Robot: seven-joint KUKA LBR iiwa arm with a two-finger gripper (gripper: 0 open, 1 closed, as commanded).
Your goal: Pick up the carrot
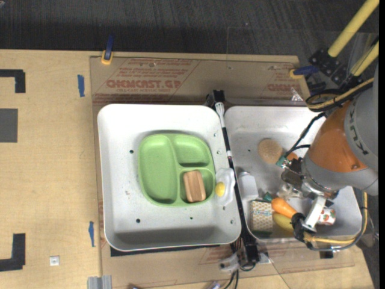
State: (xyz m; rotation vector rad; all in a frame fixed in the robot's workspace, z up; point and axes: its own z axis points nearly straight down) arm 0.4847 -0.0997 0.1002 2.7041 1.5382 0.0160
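Arm (346,152) over rt bin (252,122), cardboard bench (48,161), dark floor (180,11)

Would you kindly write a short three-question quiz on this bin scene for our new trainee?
1. True or false: the carrot lies in the right bin.
2. Which compartment of the green plate holds the brown block: A large left, B upper right, C lower right?
3. Fill in: the yellow item rests just ___ of the plate.

Key: 1 true; 2 C; 3 right.
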